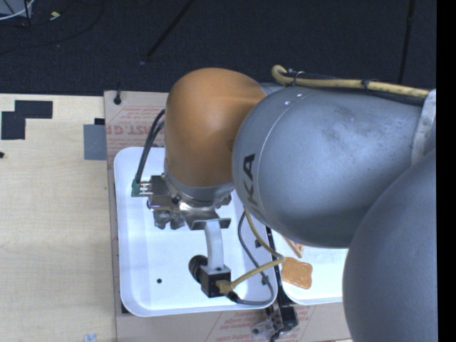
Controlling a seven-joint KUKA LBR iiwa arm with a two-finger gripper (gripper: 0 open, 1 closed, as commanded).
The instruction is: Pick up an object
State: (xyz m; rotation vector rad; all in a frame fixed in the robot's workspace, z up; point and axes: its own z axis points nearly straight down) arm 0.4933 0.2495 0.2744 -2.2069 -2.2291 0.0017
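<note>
My gripper [169, 218] hangs low over the left white bin [128, 262], near its left-middle part, under the orange wrist band. The big grey arm covers most of both bins. An orange-brown flat object [299, 273] lies at the near left corner of the right bin [324, 294], well to the right of the gripper. Only a pale edge of another small object [294, 248] peeks out from under the arm just behind it. I see nothing between the gripper's tips.
The bench's wooden surface [50, 212] stretches to the left of the bins. A cardboard sheet [132, 123] lies under the bins. A tiny dark speck [159, 281] sits on the left bin's floor.
</note>
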